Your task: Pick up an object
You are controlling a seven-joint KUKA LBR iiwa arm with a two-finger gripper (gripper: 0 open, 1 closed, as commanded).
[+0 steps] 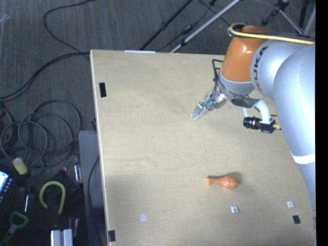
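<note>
An orange, pear-shaped object (223, 181) lies on its side on the tan board (148, 152), toward the lower right, with its narrow end pointing left. My gripper (199, 112) hangs over the upper middle of the board, angled down and to the left, with green parts near its tip. It is well above and slightly left of the orange object, with bare board between them. Nothing shows at its tip. The grey arm with its orange band (241, 60) comes in from the right.
The board's left edge (97, 137) drops to a floor littered with cables (41, 132) and tools. Tripod legs (215, 14) cross the floor beyond the far edge. Small black and white markers (234, 209) dot the board.
</note>
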